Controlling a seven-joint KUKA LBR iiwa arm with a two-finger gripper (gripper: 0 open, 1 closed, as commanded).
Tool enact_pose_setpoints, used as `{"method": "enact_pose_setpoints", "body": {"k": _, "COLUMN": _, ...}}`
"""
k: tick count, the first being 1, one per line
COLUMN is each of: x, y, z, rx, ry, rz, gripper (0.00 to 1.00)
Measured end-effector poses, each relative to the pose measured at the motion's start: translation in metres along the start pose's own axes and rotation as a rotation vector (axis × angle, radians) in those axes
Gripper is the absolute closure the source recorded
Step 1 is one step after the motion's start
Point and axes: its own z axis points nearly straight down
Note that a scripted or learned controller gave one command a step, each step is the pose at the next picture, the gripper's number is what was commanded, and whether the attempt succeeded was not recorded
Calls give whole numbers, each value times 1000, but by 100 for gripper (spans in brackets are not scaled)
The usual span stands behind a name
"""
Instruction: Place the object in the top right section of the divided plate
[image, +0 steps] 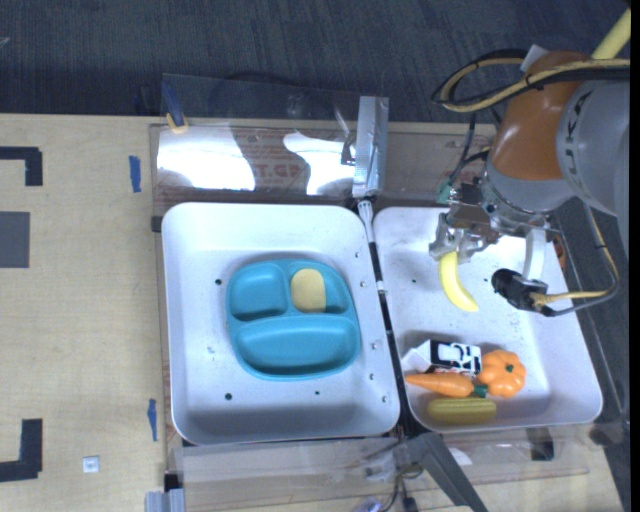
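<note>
Banana (458, 283) pinched by gripper (452, 246) above right bin (570, 400); divided plate (290, 345) holds yellow lump (309, 290)

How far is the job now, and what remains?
Done: a yellow object already lies in the top right section of the blue divided plate. In hand: the tool is over the right bin, with a banana hanging just below it. Left: carrying the banana to the plate.

Bench (70, 330) — two white bins (200, 390)
</note>
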Motion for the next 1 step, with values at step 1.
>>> {"method": "enact_pose_setpoints", "body": {"k": 1, "x": 38, "y": -55, "z": 6, "rx": 2, "ry": -1, "rz": -161, "gripper": 100}}
